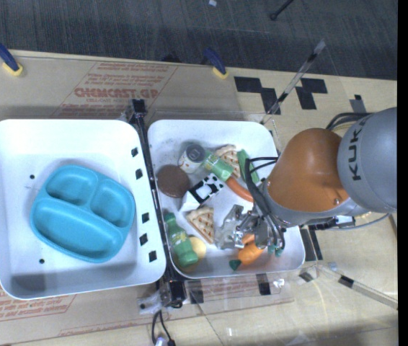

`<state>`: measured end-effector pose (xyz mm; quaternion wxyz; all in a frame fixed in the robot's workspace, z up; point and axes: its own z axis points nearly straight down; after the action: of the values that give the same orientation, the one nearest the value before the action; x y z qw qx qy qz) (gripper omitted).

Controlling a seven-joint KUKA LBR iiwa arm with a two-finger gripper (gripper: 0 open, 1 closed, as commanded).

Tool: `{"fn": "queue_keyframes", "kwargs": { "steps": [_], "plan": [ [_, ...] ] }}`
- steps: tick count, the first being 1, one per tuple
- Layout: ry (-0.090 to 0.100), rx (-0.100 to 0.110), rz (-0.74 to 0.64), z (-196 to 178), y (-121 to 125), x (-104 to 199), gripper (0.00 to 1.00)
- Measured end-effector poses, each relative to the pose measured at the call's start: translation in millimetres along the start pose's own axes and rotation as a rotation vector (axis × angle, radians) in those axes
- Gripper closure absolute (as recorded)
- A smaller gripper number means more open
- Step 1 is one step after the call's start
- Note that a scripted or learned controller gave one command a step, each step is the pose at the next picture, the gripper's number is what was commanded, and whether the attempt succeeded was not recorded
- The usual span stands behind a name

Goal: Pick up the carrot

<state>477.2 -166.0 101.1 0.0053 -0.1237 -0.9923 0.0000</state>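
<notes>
Crowding carrot (249, 253) — bin wall (290, 265) close

Dark carpet floor (117, 13), cardboard-topped bench (103, 85)

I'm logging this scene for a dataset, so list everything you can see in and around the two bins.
Bins: 2, white, side by side on the bench.
Divided tray: 1, blue, left bin.
Brown disc: 1, right bin, left part.
Waffles: 2, tan, right bin.
Green bottle: 1, right bin's near left corner.
Carrot: 1, orange, right bin's near edge, under the claw.
Clamps: 2, blue and yellow, bench's far edge.
Arm: 1, grey and orange, from the right.
Claw: 1, over the carrot.
</notes>
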Motion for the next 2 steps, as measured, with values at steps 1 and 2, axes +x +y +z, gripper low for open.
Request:
{"fn": "queue_keyframes", "kwargs": {
  "steps": [1, 2],
  "plan": [
    [-0.001, 0.001, -0.010, -9.9, 1.2, -1.2, 1.00],
    [-0.001, 0.001, -0.009, -9.8, 1.3, -1.1, 0.00]
  ]
}}
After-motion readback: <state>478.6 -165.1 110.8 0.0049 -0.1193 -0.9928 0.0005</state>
